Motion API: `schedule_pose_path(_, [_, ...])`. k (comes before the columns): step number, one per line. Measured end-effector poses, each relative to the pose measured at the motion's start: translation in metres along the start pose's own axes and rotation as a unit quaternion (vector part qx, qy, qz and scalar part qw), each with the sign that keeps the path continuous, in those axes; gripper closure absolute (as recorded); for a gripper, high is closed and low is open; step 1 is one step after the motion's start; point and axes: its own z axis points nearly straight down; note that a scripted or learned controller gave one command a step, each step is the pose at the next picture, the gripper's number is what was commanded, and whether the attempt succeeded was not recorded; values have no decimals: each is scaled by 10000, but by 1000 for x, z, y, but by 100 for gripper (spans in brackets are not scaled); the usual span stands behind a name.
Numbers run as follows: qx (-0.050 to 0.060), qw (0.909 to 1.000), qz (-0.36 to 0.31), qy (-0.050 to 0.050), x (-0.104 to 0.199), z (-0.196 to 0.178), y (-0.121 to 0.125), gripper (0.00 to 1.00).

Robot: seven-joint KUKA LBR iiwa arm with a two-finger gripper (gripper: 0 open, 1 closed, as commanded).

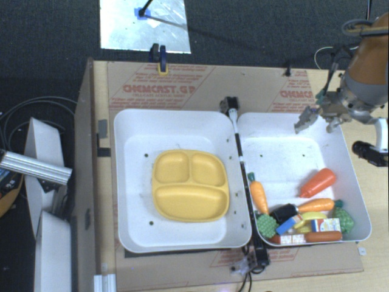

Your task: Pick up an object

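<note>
Two shallow white bins side by side on the worktop (200, 81), across the middle and lower part of the frame. In the left bin (130, 132): a yellow compartment plate (189, 184), three sections, lying flat near the bin's centre. In the right bin (285, 157): toy foods heaped in the lower right corner, upper half bare.

Among the heap: a large orange carrot (318, 182), tilted, a little apart from the rest, toward the right wall. A smaller carrot with green top (258, 194) along the left wall, just beside the divider. A green netted piece (266, 225) below that carrot. A black piece (283, 213) and a blue block (285, 225) touching in the middle of the heap. A yellow banana-like piece (316, 215) and an orange strip (316, 205) above it. A small white carton (328, 225), a red sausage-like piece (322, 236) along the bottom wall, a dark green piece (345, 219) at the far right.

Arm (368, 72) at the upper right of the frame, grey with orange band. Pincer (316, 119) above the upper right rim of the right bin, prongs spread apart, nothing between them, well apart from the heap.

Upper left of the frame: a silvery sheet (144, 17) on dark floor, with a blue mark. A yellow-and-blue clamp (160, 58) at the worktop's top edge.
</note>
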Motion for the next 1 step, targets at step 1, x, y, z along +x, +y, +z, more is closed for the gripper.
schedule_pose_path(1, [4,10000,11,-5,-28,16,-72,0])
